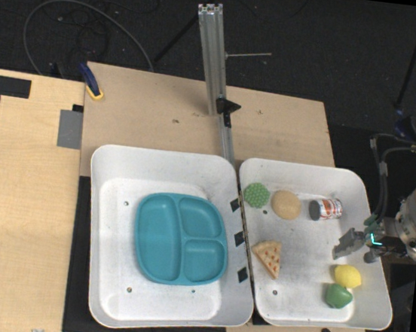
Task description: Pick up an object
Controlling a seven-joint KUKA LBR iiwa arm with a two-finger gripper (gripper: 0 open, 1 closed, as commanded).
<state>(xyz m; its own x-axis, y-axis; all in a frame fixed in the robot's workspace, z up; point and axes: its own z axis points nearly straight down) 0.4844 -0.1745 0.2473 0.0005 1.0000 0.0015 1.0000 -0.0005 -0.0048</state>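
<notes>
The right bin [292, 305] holds a bumpy green ball [256, 196], a tan round piece [286, 205], a small can lying on its side [325, 209], an orange wedge-shaped slice [267, 257], a yellow lemon [347, 275] and a green lime [338, 295]. My gripper [358, 249] reaches in from the right edge of this bin, just above the lemon in the view. Its two fingers stand apart, open, with only white bin floor showing between them. The can is up and to the left of it.
The left bin [110, 186] holds a teal divided plate [182, 238]. A metal post [213, 56] rises behind the bins, between them. Black clips [238, 237] sit along the seam where the bins meet. Cables [382, 173] hang near the arm at right.
</notes>
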